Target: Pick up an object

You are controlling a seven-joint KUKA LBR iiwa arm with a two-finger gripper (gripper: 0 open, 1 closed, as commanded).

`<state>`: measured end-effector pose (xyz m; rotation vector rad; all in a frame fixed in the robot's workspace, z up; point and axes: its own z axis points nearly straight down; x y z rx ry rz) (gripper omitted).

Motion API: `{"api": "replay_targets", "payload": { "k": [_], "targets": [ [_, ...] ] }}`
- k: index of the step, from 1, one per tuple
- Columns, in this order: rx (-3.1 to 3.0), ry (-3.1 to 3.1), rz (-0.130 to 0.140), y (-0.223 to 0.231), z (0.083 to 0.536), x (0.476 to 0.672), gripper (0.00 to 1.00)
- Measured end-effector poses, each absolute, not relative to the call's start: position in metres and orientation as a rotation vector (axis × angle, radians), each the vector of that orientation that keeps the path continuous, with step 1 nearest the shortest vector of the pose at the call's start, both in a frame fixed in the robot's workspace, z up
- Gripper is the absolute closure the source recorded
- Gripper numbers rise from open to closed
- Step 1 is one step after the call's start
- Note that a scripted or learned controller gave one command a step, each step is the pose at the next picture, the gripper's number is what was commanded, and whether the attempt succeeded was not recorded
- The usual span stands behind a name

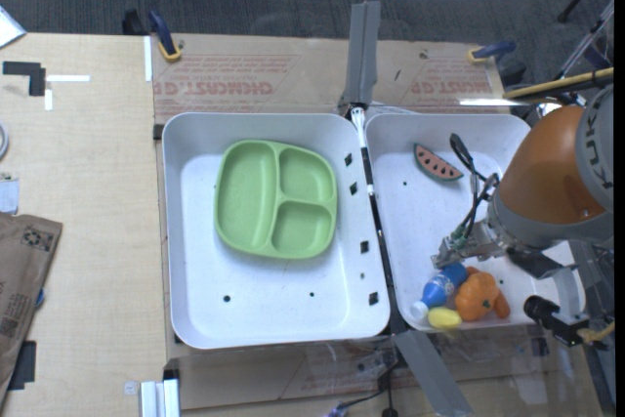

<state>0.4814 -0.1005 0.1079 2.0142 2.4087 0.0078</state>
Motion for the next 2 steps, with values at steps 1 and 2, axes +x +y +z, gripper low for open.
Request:
{"api": "replay_targets", "payload": {
  "k": [1,2],
  "targets": [
    [2.015,2.411,0.006,-0.100,0.108,0.481,0.00],
    [2.028,2.404,-0.002,-0.105,0.090,0.477,0.00]
  ]
}}
